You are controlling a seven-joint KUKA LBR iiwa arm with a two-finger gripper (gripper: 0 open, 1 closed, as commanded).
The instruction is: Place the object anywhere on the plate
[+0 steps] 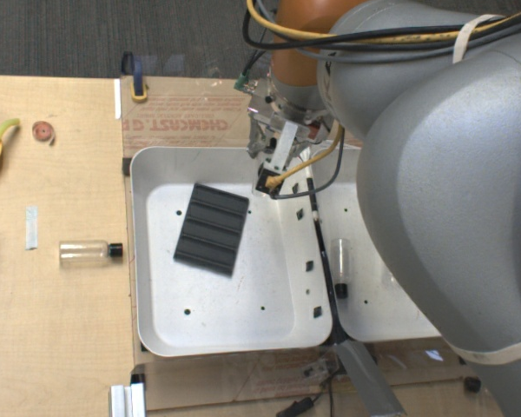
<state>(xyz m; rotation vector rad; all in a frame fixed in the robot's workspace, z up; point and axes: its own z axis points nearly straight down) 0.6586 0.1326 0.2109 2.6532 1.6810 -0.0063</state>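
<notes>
The thing to be moved is, I think, the small clear vial (339, 263) with a black cap. It lies in the right bin (378, 324), just beside the wall that the two bins share. Nothing grips it; it lies flat, with the cap toward the near side.

The plate is probably the black ribbed slab (211, 228). It lies flat and a little turned in the left bin (143, 259), well apart from the vial, with the shared wall between them. There is bare bin floor on all sides of it, so a thing lowered from above should find room on it.

The pincer (273, 146) hangs over the far rim of the left bin, near the far corner of the slab and not touching it. Its lower end is lost among the wrist parts, so I cannot tell whether it is open or closed. I see nothing held in it. In my judgement the vial is not yet picked up, so the task is at its beginning.

On the worktop (61, 189), left of the bins, lie a second vial (89, 251), a white strip (31, 228) and a small red disc (42, 130).
</notes>
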